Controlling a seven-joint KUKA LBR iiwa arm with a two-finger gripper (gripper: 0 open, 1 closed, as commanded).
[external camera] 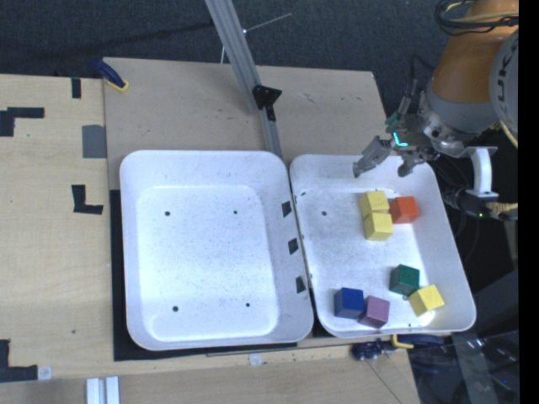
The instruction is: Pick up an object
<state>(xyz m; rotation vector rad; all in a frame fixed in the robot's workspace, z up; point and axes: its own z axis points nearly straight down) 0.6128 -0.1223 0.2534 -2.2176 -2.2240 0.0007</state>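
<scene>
The right bin [446, 242] holds every block. Above its far rim hovers the gripper [389, 162], jaws spread, grasping nothing. Just inside that rim lie yellow blocks [376, 214] touching an orange block [405, 209]. Nothing is lifted; the whole pick remains.

Two white bins [206, 165], seven blocks (three yellow [373, 201], one each orange [404, 209], green [405, 278], blue [349, 301], purple [376, 310])
</scene>
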